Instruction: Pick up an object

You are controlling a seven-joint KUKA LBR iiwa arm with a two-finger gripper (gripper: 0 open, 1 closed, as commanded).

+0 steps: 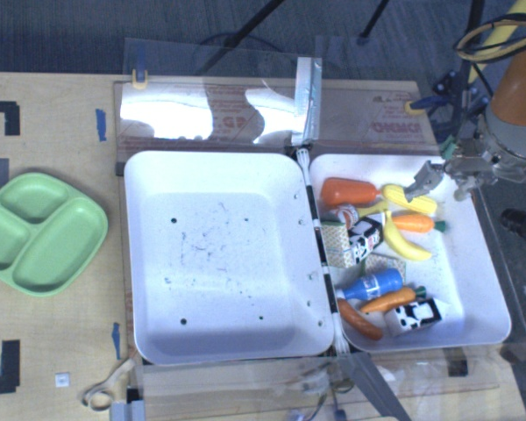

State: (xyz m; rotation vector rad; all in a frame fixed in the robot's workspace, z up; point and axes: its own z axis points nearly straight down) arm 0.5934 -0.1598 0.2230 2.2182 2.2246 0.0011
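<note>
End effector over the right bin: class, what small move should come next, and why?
Probably lower straight down. The end effector hovers at the right bin's upper edge, just right of a yellow banana, with nothing seen between its fingers; the toys lie below and left.

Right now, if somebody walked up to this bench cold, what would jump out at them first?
The bright heap of toy food crowded into the right bin, with the gripper hovering over its far edge. Next, the green divided plate on the wooden bench, left of the left bin.
</note>
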